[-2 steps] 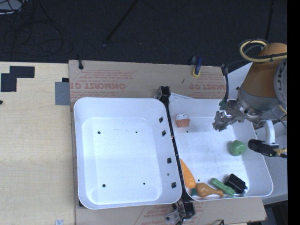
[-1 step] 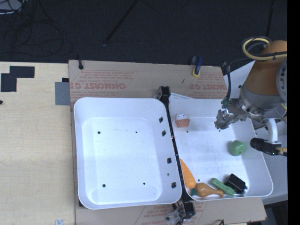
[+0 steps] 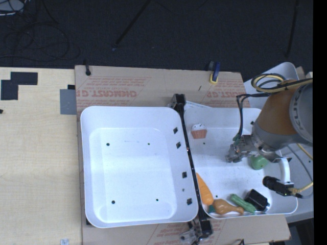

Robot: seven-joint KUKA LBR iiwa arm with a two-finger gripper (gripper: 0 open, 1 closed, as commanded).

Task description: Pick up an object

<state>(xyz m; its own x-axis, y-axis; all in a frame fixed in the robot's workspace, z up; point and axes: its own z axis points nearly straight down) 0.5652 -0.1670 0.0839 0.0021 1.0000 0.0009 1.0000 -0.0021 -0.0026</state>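
Toys sat below the pincer (image 3: pixel 236 153) — an orange carrot (image 3: pixel 204 189), long and slanted, tip toward the black divider (image 3: pixel 186 152), plus a green piece (image 3: pixel 242 202) and a black block (image 3: pixel 257 199). Just right of the pincer sat a green ball (image 3: pixel 258 162); I could not tell its grip. Brown cardboard (image 3: pixel 127 86) lay under both white bins (image 3: pixel 133 114) — dark floor behind.

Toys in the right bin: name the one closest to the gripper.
The round green toy, just right of the gripper. The cupcake, carrot and black block lie farther away.
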